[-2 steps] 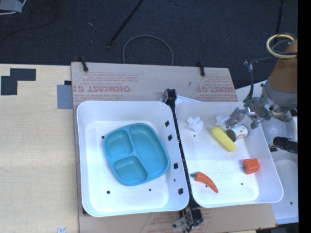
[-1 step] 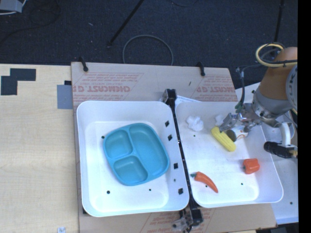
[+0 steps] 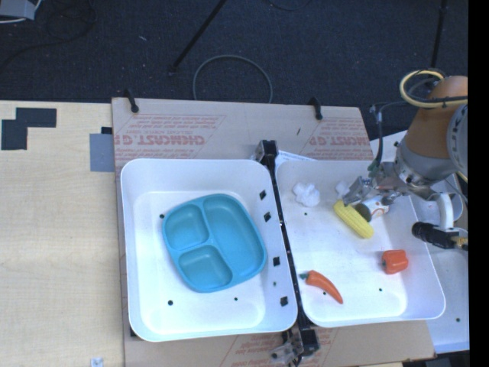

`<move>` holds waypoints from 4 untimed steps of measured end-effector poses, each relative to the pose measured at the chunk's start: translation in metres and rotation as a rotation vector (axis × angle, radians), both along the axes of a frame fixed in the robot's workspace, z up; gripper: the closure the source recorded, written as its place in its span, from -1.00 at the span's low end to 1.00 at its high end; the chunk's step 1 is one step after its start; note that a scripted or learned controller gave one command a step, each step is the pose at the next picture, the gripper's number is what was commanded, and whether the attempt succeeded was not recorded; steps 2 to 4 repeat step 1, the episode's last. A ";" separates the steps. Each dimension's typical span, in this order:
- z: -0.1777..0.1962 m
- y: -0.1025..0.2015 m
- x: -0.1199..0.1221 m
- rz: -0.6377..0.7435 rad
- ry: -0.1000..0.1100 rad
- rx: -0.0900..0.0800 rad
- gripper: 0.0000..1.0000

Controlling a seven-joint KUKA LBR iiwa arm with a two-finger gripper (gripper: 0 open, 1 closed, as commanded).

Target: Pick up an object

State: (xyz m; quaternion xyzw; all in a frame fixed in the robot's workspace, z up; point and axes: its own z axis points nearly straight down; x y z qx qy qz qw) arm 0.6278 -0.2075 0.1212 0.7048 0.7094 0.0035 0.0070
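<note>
Left bin [image 3: 145, 205] holds a blue divided plate [image 3: 212, 241]. Right bin [image 3: 428, 297] has a corn cob [image 3: 354, 219], a carrot [image 3: 324, 284], an orange block [image 3: 395, 261] and a white crumpled piece [image 3: 307, 194]. The gripper [image 3: 365, 195] hovers at the cob's upper end; its grip I cannot tell.

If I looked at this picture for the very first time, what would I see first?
Probably the big light-blue plastic plate with three compartments, sitting alone in the left white bin. Next come the bright toys in the right white bin: a yellow corn cob right beside the grey arm's gripper, an orange carrot near the front, and a small orange block.
</note>
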 end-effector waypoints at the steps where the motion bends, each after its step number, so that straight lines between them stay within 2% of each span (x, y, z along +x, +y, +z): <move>1: 0.010 -0.001 0.000 0.002 0.000 -0.002 1.00; 4: 0.010 -0.001 0.000 0.002 0.000 -0.002 1.00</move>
